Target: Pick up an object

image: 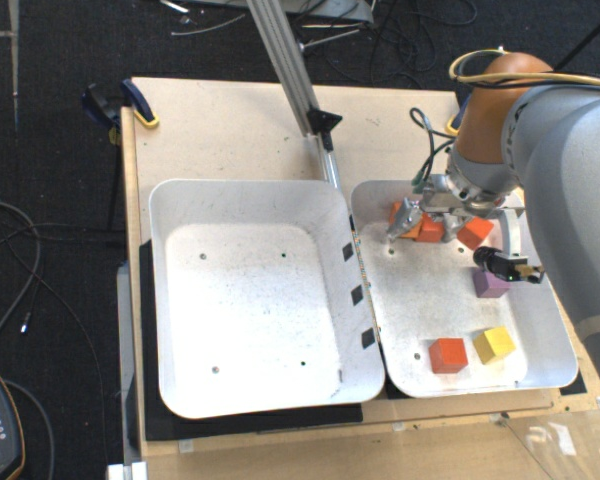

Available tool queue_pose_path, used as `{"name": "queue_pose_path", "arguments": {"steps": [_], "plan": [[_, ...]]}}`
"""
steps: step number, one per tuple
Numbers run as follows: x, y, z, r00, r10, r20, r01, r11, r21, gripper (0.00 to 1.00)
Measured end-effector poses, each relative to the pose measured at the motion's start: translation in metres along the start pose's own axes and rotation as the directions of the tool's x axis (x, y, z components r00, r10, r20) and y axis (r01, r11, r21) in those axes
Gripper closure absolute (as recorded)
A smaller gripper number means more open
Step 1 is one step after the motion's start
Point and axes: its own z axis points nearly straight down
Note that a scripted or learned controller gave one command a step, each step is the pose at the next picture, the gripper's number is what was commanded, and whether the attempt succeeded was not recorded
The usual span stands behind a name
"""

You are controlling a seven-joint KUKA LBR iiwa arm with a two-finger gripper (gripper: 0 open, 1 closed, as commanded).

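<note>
My gripper (pixel 404 220) is low over the far left part of the right bin (pixel 410 308), under the grey arm with its orange band (pixel 495 108). An orange block (pixel 429 230) lies right against the gripper, and a bit of orange (pixel 396 210) also shows on its far side. I cannot tell whether the block is in the gripper's hold or only beside it. An orange-red block (pixel 474 233) lies just to the right. Nearer the front are a purple block (pixel 490 284), a red-orange cube (pixel 448 355) and a yellow cube (pixel 497 344).
The left bin (pixel 180 268) stands beside the right one, their raised rims meeting in the middle (pixel 360 288). A metal strut (pixel 285 53) slants down from the back to the bins' far junction. A blue and yellow clamp (pixel 130 103) sits at the bench's back left corner.
</note>
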Motion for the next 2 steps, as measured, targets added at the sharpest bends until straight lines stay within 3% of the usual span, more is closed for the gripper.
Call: {"name": "queue_pose_path", "arguments": {"steps": [1, 2], "plan": [[0.0046, 0.0048, 0.0004, 1.0, 0.006, 0.006, -0.006, 1.0, 0.019, 0.0], [0.004, 0.0032, -0.0078, 1.0, 0.006, 0.006, -0.006, 1.0, 0.024, 1.0]]}}
